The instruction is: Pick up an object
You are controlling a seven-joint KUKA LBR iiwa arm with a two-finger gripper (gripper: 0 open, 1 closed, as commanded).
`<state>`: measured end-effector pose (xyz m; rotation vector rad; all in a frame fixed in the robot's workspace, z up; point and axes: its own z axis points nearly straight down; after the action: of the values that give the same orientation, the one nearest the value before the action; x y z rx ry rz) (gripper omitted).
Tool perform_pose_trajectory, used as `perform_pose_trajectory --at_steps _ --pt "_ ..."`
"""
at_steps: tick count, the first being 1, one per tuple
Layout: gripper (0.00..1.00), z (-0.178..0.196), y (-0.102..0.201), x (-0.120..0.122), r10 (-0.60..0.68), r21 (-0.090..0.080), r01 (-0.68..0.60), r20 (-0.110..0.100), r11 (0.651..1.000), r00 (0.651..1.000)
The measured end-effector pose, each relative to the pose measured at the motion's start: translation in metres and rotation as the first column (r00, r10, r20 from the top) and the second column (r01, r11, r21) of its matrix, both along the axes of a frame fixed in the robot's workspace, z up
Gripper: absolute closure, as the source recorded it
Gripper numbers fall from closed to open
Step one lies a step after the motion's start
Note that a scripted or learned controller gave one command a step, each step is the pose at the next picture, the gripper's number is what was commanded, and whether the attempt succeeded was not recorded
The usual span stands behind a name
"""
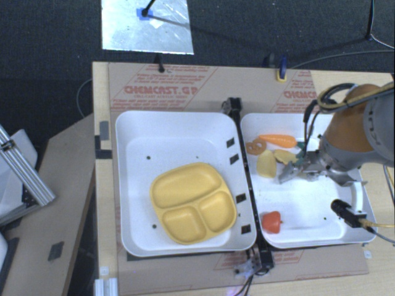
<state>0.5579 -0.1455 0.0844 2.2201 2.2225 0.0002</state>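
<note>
In the right bin (308,227) lie an orange carrot (278,140), a small brown pretzel-shaped piece (254,146), a pale yellow wedge (266,164) and a red piece (271,221) near the front-left corner. My gripper (289,172) is low inside this bin, just right of the pale yellow wedge and below the carrot. A small yellowish piece (284,156) sits right at its upper side. The grey and orange arm (352,134) covers the bin's right part.
The left bin (142,134) holds a yellow divided plate (193,201). A black divider with clips (242,165) runs between the bins. A black cable end (347,213) hangs over the right bin's front right.
</note>
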Motion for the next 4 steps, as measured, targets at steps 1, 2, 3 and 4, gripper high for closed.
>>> perform_pose_trajectory --at_steps 1,2,3,4 --pt "1.00 0.011 0.000 0.001 0.000 -0.001 0.000 0.003 1.000 1.000" --pt "1.00 0.056 0.005 0.003 0.004 -0.001 -0.004 0.005 1.000 1.000" --pt "1.00 0.107 0.001 -0.004 0.002 -0.002 -0.002 0.006 1.000 1.000" --pt "1.00 0.140 0.000 -0.003 0.004 -0.001 -0.004 0.005 1.000 1.000"
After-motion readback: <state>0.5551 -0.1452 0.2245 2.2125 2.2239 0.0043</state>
